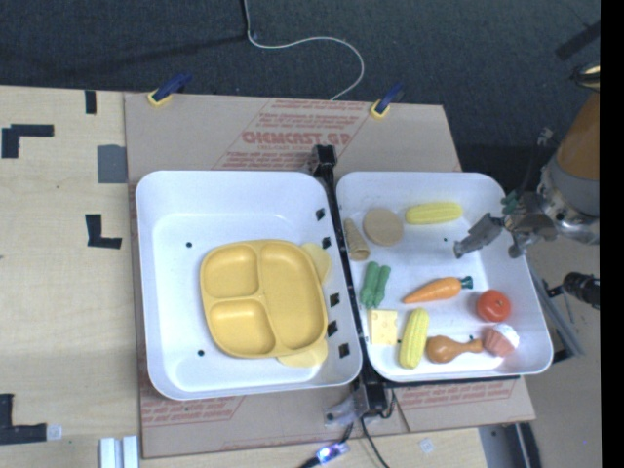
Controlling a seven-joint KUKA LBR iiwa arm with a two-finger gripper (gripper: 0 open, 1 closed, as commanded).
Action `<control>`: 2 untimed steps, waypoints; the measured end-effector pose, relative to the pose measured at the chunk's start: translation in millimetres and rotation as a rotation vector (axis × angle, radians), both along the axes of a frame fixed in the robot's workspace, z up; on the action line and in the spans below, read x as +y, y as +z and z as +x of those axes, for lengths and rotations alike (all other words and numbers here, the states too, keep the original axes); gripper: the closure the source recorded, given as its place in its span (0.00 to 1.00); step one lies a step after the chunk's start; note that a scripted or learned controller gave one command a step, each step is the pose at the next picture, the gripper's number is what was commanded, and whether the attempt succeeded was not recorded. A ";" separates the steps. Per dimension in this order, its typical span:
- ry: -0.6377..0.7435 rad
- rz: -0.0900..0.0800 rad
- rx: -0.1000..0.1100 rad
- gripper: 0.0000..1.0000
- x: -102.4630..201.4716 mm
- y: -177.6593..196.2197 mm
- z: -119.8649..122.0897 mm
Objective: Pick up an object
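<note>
- on the bench, the left white bin point(161, 261) holds a yellow divided tray point(261, 295) with three compartments, lying flat, with a pale yellow piece showing under its lower right edge.
- beside it, touching along the middle seam, the right white bin point(441, 188) holds the toy food.
- from the right, the grey arm point(575, 178) with its orange band reaches in over the right bin's upper right rim.
- the gripper point(497, 230) hangs above the bin's right side, its fingers point(476, 236) spread apart with nothing between them; one points down-left toward the bin's middle.
- a carrot point(434, 289) lies near the bin's centre, just below and left of the gripper.
- an ear of corn point(434, 213) lies along the top; a second ear point(414, 336) stands lengthwise near the bottom, beside a yellow cheese wedge point(384, 327).
- a chicken drumstick point(451, 348) lies at the bottom, next to a pink-white piece point(500, 340) i cannot name.
- a tomato point(494, 305) sits near the right wall.
- a round tan cookie point(383, 226) and green pea pods point(375, 284) lie by the left wall.
</note>
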State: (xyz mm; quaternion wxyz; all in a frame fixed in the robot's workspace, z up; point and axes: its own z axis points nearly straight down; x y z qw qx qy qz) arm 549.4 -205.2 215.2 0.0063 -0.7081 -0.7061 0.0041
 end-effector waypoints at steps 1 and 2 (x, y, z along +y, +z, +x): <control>0.004 -0.003 -0.013 0.00 0.4 7.7 3.0; 0.004 -0.002 -0.008 0.00 6.6 -52.0 -5.3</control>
